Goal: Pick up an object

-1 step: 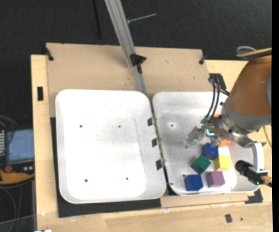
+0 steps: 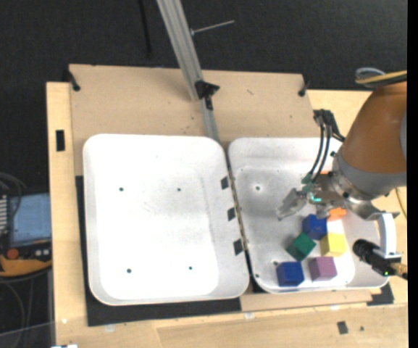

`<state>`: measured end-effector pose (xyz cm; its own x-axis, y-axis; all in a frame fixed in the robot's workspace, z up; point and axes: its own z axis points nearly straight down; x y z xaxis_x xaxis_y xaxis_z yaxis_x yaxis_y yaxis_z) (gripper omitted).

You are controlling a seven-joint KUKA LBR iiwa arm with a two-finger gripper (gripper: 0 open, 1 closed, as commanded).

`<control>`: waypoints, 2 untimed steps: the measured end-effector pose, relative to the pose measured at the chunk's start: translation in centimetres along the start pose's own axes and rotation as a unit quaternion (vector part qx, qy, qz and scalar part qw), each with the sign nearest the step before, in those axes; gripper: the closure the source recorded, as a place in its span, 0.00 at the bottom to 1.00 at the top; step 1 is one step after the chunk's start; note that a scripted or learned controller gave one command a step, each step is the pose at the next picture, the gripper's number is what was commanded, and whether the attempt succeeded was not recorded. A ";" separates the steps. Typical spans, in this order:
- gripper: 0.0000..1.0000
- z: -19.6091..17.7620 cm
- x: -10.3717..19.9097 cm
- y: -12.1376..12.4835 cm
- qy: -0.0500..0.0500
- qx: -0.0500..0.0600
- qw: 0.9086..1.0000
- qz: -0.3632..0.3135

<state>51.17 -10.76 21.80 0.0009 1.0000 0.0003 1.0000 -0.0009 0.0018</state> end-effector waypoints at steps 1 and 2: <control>0.00 4.8 -0.5 0.8 -0.001 0.003 1.000 0.001; 0.00 10.0 0.0 -0.1 0.000 0.003 1.000 0.000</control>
